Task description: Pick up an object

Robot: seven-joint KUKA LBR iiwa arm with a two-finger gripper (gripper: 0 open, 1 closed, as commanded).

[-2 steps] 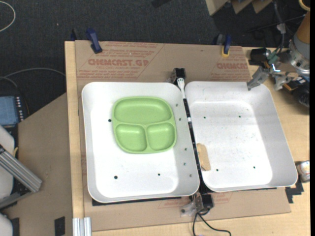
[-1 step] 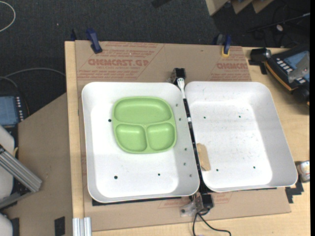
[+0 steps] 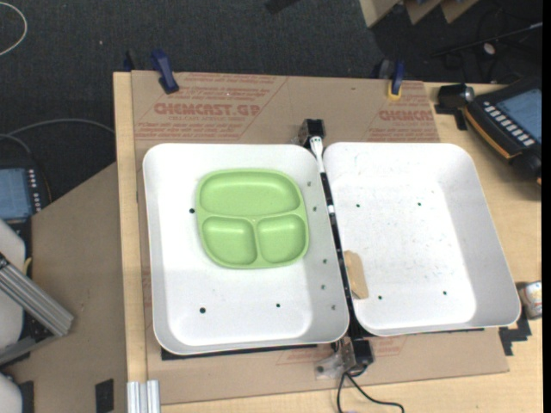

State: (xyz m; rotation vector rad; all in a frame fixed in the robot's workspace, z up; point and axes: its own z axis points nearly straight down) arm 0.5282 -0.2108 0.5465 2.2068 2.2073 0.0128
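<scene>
Two bins: you have a pair of shallow white bins side by side on the surface (image 3: pixel 129 231), their inner rims touching along the middle.
Surface: you see a brown board printed with red lettering along its far edge, held there by a blue clamp (image 3: pixel 164 71) at the left and a second blue clamp (image 3: pixel 395 77) at the right.
Left bin (image 3: pixel 172 308): your only loose item lies here; the white floor around it shows a few small dark dots.
Right bin (image 3: pixel 413 231): you see a white floor speckled with fine dark marks, plus a few larger dots.
Green tray (image 3: pixel 253 218): this is your task's thing, a light green divided plate lying flat in the far half of the left bin, well apart from the near rim. You can count three compartments, one wide one on the far side and two smaller ones on the near side.
Tape strip (image 3: pixel 355 274): you can spot a small tan piece stuck at the seam between the bins, on the right bin's inner rim.
Black clip (image 3: pixel 312 130): a small dark fitting sits at the far end of the seam.
Fingers: you cannot tell their state from this view.
</scene>
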